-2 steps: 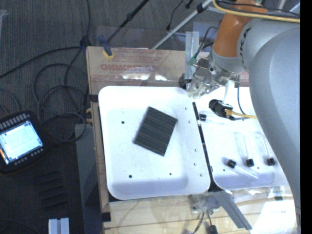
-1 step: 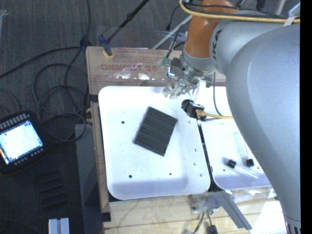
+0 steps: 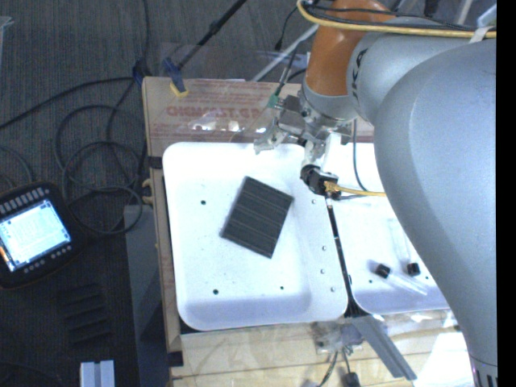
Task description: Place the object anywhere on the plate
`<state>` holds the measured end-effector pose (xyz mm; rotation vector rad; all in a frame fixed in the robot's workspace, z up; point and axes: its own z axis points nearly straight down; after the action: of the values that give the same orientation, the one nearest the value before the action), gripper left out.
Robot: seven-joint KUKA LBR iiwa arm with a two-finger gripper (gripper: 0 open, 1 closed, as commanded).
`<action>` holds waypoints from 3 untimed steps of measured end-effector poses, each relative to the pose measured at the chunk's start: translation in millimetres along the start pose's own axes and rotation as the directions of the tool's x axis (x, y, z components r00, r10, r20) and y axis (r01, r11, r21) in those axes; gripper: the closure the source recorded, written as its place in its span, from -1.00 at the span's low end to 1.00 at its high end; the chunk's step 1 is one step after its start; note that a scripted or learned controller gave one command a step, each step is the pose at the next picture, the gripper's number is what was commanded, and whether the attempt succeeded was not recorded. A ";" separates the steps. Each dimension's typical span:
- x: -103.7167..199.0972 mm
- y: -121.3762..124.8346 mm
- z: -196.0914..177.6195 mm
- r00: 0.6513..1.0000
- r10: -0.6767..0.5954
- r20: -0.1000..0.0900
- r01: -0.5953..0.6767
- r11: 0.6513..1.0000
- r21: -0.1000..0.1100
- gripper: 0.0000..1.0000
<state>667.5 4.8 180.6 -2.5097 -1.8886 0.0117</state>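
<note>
A dark ribbed rectangular plate (image 3: 257, 216) lies tilted in the middle of the left bin (image 3: 193, 289). My gripper (image 3: 272, 140) hangs over that bin's far edge, above and slightly right of the plate and apart from it. I see nothing held at its tip. In the right bin (image 3: 379, 301) lie two small black-and-white pieces (image 3: 380, 269) (image 3: 412, 268) near the front, with a thin clear stick (image 3: 405, 285) beside them. The arm's grey body covers much of the right bin.
A wooden board (image 3: 214, 107) runs behind the bins. A lit pendant screen (image 3: 32, 230) and loose cables lie on the floor at left. White bin floor surrounds the plate on all sides.
</note>
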 end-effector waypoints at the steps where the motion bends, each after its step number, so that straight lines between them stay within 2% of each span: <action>1: 0.5 -41.0 -24.2 0.884 -0.467 -0.003 0.467 0.884 -0.003 -1.00; 2: 64.2 -25.9 -0.5 0.808 -0.590 -0.001 0.590 0.808 -0.003 -1.00; 3: 157.1 -80.6 -63.3 0.709 -0.706 -0.002 0.706 0.709 -0.004 -1.00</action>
<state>634.0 178.3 243.4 -1.5979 -2.7018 0.0031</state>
